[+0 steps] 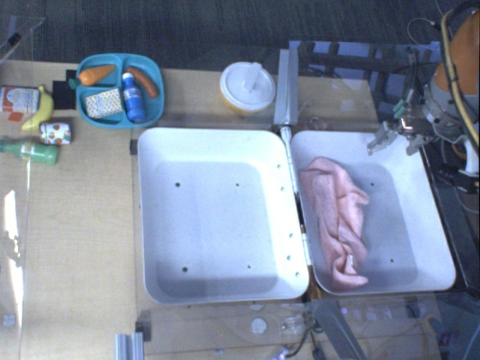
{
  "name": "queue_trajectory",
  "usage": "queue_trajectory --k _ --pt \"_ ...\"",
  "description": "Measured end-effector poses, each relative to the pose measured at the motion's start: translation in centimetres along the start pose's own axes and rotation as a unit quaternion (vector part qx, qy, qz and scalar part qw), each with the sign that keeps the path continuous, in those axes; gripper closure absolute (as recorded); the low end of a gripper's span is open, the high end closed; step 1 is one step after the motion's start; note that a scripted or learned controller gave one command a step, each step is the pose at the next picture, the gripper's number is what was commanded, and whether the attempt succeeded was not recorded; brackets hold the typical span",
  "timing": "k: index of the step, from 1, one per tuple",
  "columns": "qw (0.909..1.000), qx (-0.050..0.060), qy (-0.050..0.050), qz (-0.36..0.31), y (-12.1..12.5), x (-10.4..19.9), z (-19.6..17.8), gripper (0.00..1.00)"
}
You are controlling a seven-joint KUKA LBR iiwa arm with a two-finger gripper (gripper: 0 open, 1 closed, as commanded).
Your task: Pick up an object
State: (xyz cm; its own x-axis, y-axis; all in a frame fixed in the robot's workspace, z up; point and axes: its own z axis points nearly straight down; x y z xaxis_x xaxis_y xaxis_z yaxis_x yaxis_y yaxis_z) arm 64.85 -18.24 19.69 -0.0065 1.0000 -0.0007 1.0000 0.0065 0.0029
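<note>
Pink crumpled cloth (339,222), one only, lies along the left side of the right shallow white bin (420,223), touching its floor. Looks soft, light, limp; a pinch on a raised fold near its top should lift it, though it will drape. Two-finger gripper (395,136) hovers over that bin's upper right corner, fingers spread apart, holding nothing. Left white bin (217,216): bare. Two bins.

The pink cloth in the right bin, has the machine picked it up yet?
Not yet. The pink cloth lies crumpled in the right bin, untouched. The tool hovers over that bin's upper right corner, apart from the cloth. Reaching down, gripping and lifting all remain.
</note>
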Motion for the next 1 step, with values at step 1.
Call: queue_trajectory --k 1 --pt "0.9985 -0.002 0.0 -0.055 -1.62 6.84 10.26 0.0"
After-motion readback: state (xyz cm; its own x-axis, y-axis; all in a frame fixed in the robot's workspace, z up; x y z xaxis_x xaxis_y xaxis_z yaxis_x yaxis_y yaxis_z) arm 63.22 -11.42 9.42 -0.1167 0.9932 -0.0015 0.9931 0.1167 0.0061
